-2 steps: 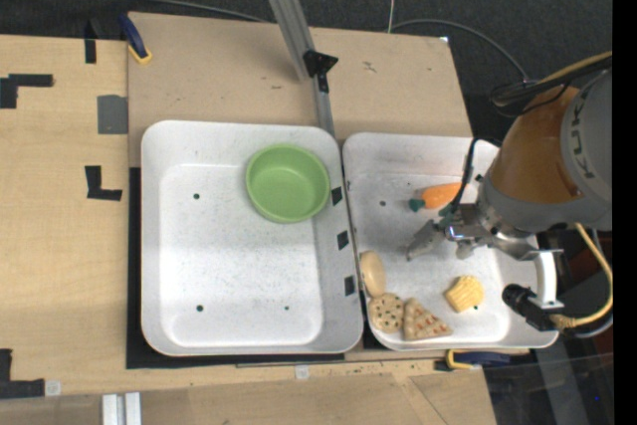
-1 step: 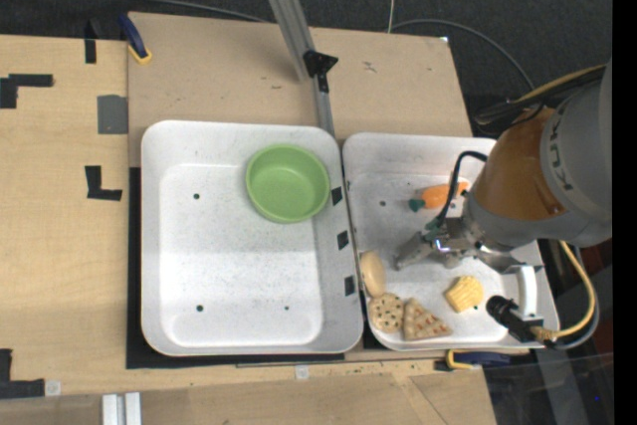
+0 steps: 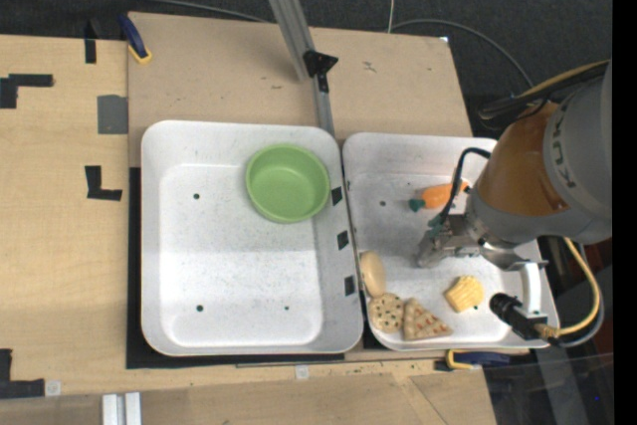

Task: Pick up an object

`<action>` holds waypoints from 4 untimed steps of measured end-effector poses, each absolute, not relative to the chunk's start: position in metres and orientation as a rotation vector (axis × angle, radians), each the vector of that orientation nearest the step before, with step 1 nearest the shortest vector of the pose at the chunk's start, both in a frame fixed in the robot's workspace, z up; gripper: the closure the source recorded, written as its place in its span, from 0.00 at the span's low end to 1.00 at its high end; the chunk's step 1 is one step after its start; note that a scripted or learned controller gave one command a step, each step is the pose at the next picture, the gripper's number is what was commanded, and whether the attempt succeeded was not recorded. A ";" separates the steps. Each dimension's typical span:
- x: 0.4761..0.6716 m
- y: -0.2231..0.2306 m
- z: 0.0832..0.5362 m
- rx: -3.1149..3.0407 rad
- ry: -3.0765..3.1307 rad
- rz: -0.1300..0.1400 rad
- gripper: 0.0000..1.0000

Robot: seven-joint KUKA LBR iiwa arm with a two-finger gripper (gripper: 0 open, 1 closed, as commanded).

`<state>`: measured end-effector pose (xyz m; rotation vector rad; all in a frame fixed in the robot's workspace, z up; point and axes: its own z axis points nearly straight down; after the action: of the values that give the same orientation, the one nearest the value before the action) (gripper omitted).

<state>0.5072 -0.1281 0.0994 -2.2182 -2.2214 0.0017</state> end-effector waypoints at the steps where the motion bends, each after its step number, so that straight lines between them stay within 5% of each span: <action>1: 0.518 -0.129 0.148 -2.221 -2.225 -0.002 1.00; 3: 0.520 -0.128 0.239 -2.222 -2.226 -0.003 1.00; 4: 0.534 -0.071 0.246 -2.212 -2.228 -0.002 1.00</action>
<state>0.5340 -0.0713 0.2461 -2.2120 -2.2281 -0.0019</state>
